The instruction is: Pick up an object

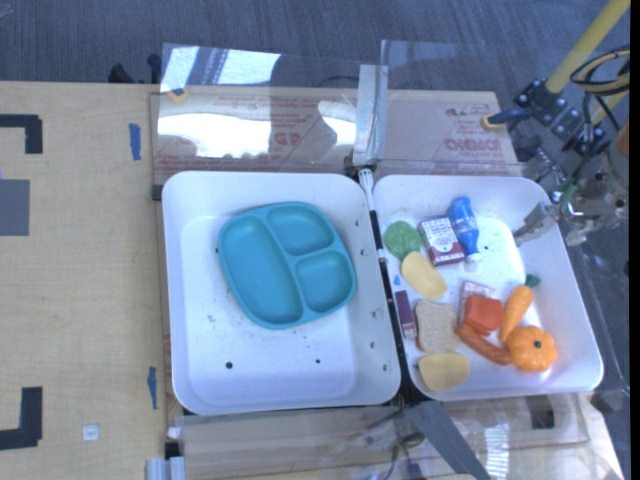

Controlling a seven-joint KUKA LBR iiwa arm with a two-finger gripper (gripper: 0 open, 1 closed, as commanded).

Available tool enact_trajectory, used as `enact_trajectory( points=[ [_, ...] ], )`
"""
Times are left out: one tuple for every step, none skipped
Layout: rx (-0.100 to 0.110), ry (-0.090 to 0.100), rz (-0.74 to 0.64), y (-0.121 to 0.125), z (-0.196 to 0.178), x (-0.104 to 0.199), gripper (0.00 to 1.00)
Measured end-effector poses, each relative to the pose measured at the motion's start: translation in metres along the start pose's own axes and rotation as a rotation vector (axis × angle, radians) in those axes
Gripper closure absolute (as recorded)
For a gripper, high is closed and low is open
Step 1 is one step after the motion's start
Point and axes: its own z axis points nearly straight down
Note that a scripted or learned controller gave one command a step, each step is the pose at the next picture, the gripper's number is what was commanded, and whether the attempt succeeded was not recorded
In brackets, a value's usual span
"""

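The right bin [575, 298] holds several toy foods. A blue bottle [464, 226] lies beside a red and white carton [440, 241] near the back, with a green round piece [403, 238] to their left. A yellow piece [423, 275], a bread slice [436, 325] and a pale yellow disc [443, 370] run down the bin's left side. At the front right sit a red block [483, 313], a carrot [517, 306], an orange [531, 349] and a red sausage [482, 346].
The left bin [190, 358] carries a blue divided plate [287, 263]. A dark bar [404, 313] lies along the divider between the bins. Cables and grey metal fittings [570, 208] crowd the right bin's back right rim, below a yellow pole [598, 28].
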Motion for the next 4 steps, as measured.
enact_trajectory(
  points=[
    [-0.01,-0.004,0.054,0.026,0.1,0.051,0.0],
    [-0.018,-0.007,-0.006,0.083,0.104,0.072,0.0],
    [-0.026,-0.006,-0.009,0.086,0.09,0.074,1.0],
    [-0.011,0.001,-0.012,0.093,0.008,0.146,1.0]
  ],
)
